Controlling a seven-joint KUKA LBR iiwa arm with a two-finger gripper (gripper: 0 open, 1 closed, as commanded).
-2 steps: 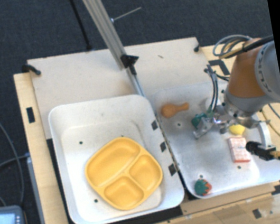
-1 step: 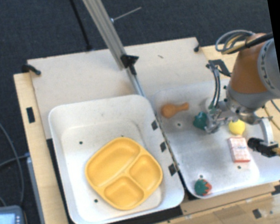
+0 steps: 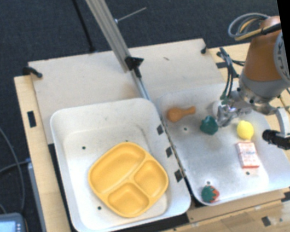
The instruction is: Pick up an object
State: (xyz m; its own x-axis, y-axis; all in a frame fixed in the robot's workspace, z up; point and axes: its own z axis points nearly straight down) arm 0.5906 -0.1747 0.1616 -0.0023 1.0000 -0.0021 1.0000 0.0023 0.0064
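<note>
Right-hand bin holds five loose items; left-hand bin carries a yellow divided tray. The tool sits low over the right bin, just beside the dark green lump, which looks the likeliest target. The tool's state cannot be made out from this slanted view; nothing is visibly between its tips. The green lump lies near the bin's middle, toward the upper part, apart from the yellow ball-like piece to its right and the orange pear-shaped piece up-left. It is small, squat and roughly round, so no clear long axis or pointing direction; probably a light toy, rigid or slightly rubbery, not fragile. Rounded flanks may squirt out under a pinch, so a grip across its widest middle, straight down, seems safest. By contrast the orange piece has a plain long axis running left-right, bulb at left, thin neck to the right; best taken across the neck or bulb, at right angles to that axis. The red-and-white carton lies flat, long axis running up-down in the view; thin and hard to get under. A green-and-red piece sits against the near-left wall, awkward to reach.
</note>
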